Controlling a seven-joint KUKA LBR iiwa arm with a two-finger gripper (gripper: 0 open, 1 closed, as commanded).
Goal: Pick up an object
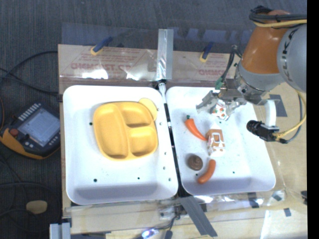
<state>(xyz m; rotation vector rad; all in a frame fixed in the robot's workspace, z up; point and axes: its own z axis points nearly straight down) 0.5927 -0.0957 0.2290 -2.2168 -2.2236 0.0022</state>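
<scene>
2 white bins: left bin [79, 178], right bin [249, 176]. Divided tray [124, 131] in left bin is yellow, w/ a paler yellow disc [148, 104] at its far edge. Right bin: orange carrot [195, 128] w/ green top; small carton [216, 141] white w/ orange-brown print; round item [194, 162] dark brown; sausage [206, 172] orange-red. Small white piece [221, 113] w/ red marks sits by the grey gripper [223, 103]. Arm [274, 44] grey w/ orange band. Pendant [31, 131] off to the left: orange edge, dark grey face.
</scene>
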